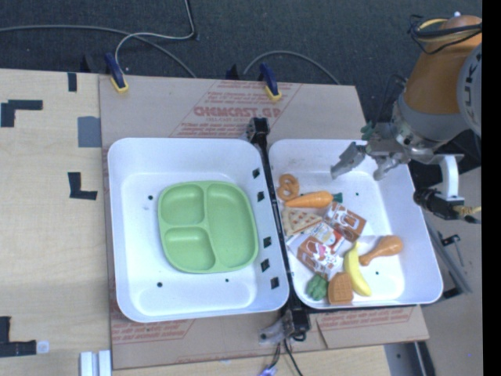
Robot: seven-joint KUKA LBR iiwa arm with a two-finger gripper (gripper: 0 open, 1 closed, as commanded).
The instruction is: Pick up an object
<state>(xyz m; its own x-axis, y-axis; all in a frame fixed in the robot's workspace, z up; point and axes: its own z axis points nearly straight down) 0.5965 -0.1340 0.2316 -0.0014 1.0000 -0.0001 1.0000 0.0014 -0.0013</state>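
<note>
Fingers [345,163] are seen spread apart, nothing between them, hanging over the upper right part of the right bin [415,284], w/ one fingertip near 441,240 and the other just to its right. The gripper [362,164] is judged not yet committed to any item.

No single target is named by the task, so the nearest candidates are taken: the carrot [309,200] lies just below-left of the gripper, w/ the pretzel [287,185] beside it toward the divider. Further down, the cracker [298,221], snack packets [327,241], banana [357,271], drumstick [381,248], a small green item [316,287] and a cookie-like piece [340,289] are packed close, many touching or overlapping.

Risks, as judged:
- Pile is crowded; a descent into it could catch two items at once or shove neighbours aside, so the grip slips.
- Carrot is tapered & rounded; it could squirt out if pinched off-centre or along its length.
- Flat packets & cracker offer little edge; fingers could close on nothing.
- Pretzel sits near the bin wall; a collision w/ the wall is possible there.

Left bin [129,210] holds a green plate [208,227]; both bins rest on the table [47,233].
</note>
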